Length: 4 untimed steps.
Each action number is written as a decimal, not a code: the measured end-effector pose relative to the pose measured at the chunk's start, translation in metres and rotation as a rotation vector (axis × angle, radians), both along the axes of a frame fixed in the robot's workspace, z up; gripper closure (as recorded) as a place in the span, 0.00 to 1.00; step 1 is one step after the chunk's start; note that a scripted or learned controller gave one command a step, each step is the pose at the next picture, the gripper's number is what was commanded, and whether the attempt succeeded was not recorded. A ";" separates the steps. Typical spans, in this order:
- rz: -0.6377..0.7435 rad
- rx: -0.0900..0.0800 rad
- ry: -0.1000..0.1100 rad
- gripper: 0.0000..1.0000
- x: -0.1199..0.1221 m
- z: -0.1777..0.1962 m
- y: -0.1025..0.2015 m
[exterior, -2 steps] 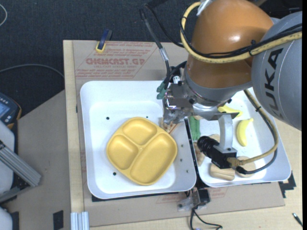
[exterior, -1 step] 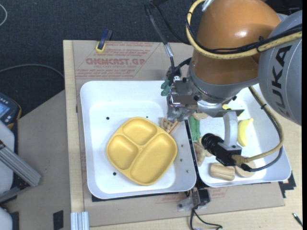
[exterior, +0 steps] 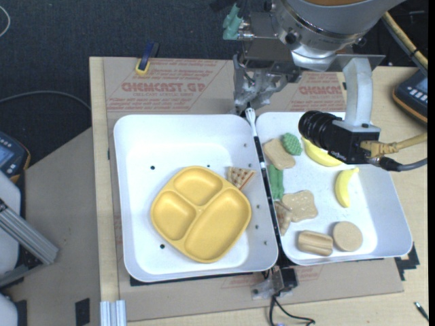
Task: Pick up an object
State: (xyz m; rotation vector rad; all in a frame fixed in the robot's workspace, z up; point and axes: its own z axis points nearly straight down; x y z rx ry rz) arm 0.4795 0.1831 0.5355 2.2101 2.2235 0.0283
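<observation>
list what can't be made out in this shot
- gripper: whether it holds anything; too small and cluttered in the camera view
- upper banana: one end hidden under the arm
- waffle piece: on the yellow plate or beside it, unclear
- green strip: too small to identify

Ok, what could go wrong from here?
The tool hangs over the far end of the middle rims; a descent there may hit plastic, not an object. The cookie, green piece and banana crowd together, so a grasp may catch two or slip.
</observation>
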 end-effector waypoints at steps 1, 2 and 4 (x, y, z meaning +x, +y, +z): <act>-0.002 -0.008 0.013 1.00 0.000 0.003 -0.001; 0.000 -0.007 0.010 1.00 0.001 0.013 0.000; -0.012 -0.015 0.031 1.00 -0.002 -0.219 0.000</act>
